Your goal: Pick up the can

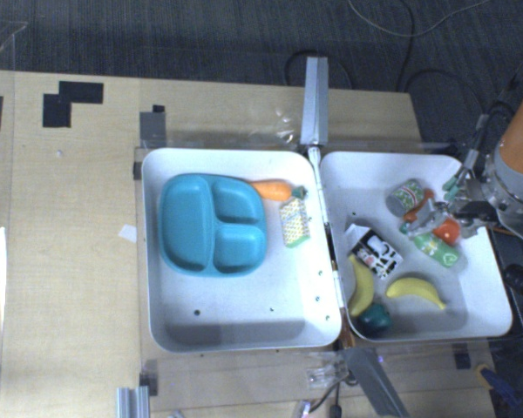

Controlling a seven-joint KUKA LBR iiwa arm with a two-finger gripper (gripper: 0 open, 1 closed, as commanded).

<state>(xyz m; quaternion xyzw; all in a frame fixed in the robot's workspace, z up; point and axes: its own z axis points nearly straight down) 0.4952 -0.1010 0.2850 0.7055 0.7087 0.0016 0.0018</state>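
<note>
Now, can (408, 196) lies tipped in right bin (484, 316). Gripper (442, 220) just right of can; you cannot tell its grip. Drop straight over can, squeeze its sides.

Blue tray (213, 225), orange carrot (273, 190), yellow bananas (416, 291) (white bins (244, 329))

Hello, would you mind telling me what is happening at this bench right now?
A grey robot arm is reaching in from the right over the right bin, going after the can. Its gripper sits low just beside the can, near a red item and a green packet. The can lies on the bin floor and is not visibly between the fingers. Two bananas and a black-and-white box lie nearer the front. The left bin holds a blue divided plate and a carrot.
</note>
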